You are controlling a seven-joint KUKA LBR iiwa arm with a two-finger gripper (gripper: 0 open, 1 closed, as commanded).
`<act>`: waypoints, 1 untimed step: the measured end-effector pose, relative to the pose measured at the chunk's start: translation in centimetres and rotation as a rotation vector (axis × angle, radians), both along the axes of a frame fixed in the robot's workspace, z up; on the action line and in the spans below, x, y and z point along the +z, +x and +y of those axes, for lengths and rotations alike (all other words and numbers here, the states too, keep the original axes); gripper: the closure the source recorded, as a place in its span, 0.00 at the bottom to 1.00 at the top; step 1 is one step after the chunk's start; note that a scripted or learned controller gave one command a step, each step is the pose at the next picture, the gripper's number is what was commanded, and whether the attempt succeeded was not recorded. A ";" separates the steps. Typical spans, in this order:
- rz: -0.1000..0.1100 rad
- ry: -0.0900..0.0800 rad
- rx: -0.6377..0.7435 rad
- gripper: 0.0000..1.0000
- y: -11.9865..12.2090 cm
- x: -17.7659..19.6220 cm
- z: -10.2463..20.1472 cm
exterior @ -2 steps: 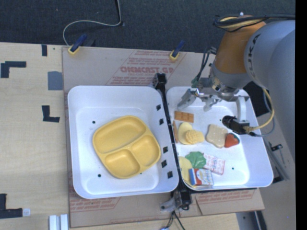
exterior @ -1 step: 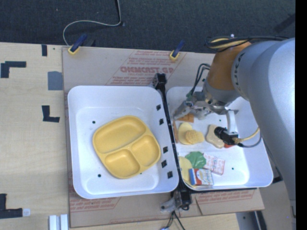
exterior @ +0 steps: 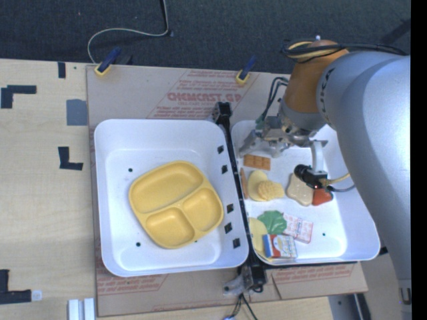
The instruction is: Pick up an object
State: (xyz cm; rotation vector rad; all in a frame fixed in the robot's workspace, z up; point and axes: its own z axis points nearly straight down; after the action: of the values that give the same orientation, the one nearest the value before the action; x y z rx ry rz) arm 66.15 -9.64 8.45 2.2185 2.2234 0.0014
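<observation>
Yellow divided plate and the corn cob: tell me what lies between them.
In the camera view, the black divider where the two bins meet runs between the yellow divided plate and the corn cob, plus bare white bin floor on either side.

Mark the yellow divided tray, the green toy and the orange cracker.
yellow divided tray [exterior: 175,204], camera view, its centre ridge.
green toy [exterior: 272,221], camera view, its middle.
orange cracker [exterior: 257,162], camera view, its top face.
</observation>
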 end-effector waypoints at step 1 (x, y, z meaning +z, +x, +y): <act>0.001 -0.001 -0.001 0.00 -2.0 0.1 -0.7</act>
State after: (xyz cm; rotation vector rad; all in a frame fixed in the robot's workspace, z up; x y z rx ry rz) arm 64.14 -10.33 8.52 2.2197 2.2219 -0.0007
